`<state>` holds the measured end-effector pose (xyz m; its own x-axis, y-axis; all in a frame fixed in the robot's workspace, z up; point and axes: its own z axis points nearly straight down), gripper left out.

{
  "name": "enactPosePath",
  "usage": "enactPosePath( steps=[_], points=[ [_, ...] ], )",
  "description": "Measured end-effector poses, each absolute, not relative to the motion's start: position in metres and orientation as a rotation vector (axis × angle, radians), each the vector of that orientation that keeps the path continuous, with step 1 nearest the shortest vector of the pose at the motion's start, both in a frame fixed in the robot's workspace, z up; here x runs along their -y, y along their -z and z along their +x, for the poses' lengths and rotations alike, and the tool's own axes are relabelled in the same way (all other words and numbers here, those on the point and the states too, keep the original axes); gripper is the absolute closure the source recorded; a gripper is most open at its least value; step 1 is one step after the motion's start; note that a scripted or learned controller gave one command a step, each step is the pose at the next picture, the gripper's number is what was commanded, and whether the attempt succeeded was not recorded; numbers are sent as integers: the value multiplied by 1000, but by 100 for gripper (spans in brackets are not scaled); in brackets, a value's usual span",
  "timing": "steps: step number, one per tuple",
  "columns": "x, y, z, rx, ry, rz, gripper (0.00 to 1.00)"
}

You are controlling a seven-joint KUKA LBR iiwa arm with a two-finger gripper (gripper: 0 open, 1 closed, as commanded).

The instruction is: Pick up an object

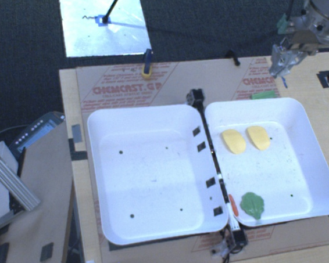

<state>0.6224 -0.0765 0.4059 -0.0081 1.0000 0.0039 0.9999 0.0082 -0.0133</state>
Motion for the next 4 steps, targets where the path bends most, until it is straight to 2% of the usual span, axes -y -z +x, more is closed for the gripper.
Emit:
enactPosePath(
  steps=[1, 2, 3, 4],
  points=[
    [-12, -464, 615, 2238, 11, -2210, 100],
    [56, -445, 670, 2221, -1, -2228, 100],
    [184, -532, 666, 2220, 3, -2243, 100],
    [141, -428, 669, 2224, -4, -2210, 100]
  ],
)
